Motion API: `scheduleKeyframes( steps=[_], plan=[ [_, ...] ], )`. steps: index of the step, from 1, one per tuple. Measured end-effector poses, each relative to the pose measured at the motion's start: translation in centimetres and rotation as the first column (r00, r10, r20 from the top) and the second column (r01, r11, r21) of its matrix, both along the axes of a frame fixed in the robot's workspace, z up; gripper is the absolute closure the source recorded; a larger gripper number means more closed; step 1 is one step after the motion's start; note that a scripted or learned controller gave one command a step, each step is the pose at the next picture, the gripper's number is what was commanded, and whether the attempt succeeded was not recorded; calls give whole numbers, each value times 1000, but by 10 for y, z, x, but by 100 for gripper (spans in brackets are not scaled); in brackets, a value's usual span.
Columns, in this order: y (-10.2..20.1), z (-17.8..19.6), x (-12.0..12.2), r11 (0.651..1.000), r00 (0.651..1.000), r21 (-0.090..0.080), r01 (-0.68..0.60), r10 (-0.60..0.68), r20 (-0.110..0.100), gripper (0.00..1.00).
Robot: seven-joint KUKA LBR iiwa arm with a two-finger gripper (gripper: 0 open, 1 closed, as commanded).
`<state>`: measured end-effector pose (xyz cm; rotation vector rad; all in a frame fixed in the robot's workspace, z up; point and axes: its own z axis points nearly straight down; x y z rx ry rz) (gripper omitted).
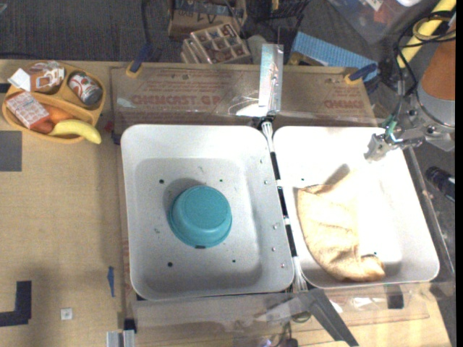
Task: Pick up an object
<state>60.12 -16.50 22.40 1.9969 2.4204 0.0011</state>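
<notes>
A teal bowl (201,216) lies upside down in the middle of the left bin (145,150). A crumpled tan cloth (333,230) lies in the right bin (318,139), spread from its centre toward the front edge. My gripper (377,145) hangs over the right bin's far right corner, above and to the right of the cloth, with nothing seen between its fingers. It is small in the view and its finger gap is unclear.
An orange tray (22,121) with a banana (76,129), cans and boxes sits at the far left on the bench. Cardboard (188,96) stands behind the bins, with clutter and cables beyond. The arm's body (438,85) occupies the right side.
</notes>
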Motion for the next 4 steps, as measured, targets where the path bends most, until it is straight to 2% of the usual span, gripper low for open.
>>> scheduleKeyframes(
  steps=[1, 2, 3, 4],
  plan=[
    [-19, 32, -33, 993, 993, 0, 116, -116, 0, 100],
    [-19, 32, -33, 993, 993, 0, 116, -116, 0, 0],
    [6, -89, 9, 994, 994, 1, 111, -111, -3, 0],
    [13, -137, 44, 1000, 1000, -1, 8, -8, 3, 0]
  ],
)
